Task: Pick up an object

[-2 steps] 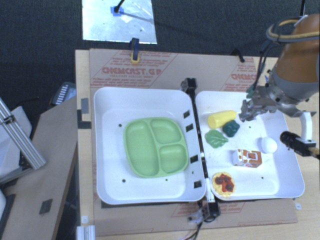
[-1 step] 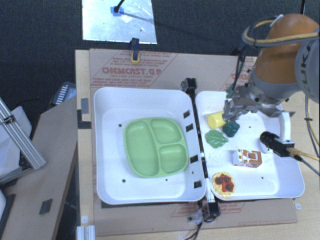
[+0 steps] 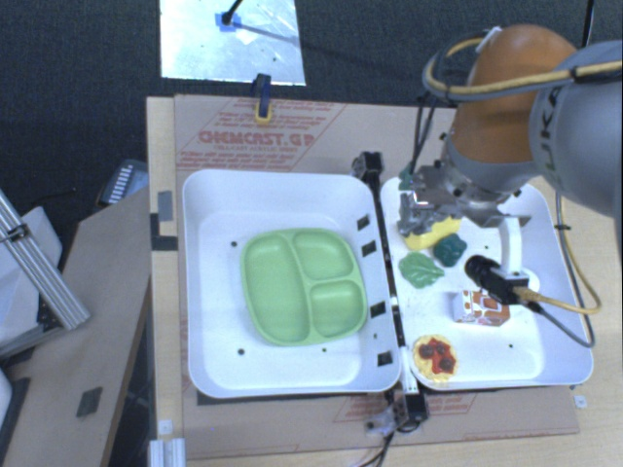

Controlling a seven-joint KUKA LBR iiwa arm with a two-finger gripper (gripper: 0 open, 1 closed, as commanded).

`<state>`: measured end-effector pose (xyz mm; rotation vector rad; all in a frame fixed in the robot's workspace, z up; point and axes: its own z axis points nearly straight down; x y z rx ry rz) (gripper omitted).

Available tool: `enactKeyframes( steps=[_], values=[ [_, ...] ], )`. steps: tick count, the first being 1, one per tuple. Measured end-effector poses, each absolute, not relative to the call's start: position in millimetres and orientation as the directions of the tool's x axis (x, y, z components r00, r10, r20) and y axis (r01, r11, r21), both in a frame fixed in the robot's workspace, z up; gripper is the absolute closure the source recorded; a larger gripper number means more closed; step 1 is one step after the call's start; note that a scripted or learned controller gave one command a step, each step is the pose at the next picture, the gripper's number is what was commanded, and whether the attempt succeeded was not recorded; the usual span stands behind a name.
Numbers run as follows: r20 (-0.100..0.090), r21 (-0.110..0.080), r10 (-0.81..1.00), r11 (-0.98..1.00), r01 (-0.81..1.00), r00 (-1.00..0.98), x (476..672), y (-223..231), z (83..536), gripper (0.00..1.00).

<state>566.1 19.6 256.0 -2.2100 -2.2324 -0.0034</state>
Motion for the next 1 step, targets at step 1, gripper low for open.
enactKeyframes(
  steps=[1],
  values=[
    [0.002,0.001,1.000,0.010,1.000,-0.010,579.6,66.6,237.9,1.00]
  ],
)
